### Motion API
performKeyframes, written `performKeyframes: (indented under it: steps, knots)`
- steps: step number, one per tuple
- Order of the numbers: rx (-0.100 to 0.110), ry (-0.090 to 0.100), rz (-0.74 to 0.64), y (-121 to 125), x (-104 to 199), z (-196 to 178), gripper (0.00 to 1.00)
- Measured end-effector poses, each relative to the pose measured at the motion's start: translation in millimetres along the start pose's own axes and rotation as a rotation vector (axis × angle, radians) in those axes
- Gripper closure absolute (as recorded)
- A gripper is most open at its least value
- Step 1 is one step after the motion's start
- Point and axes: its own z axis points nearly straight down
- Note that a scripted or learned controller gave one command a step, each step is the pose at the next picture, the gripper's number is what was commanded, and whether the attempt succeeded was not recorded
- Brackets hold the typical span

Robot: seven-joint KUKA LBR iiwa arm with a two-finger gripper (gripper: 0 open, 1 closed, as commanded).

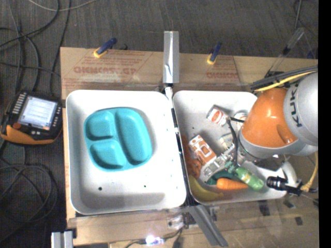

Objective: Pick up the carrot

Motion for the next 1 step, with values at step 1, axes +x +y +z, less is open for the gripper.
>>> performKeyframes:
  steps: [1]
  knots:
    - [0.019,0.003,0.71,24.8,50.9,-84.7,1.0]
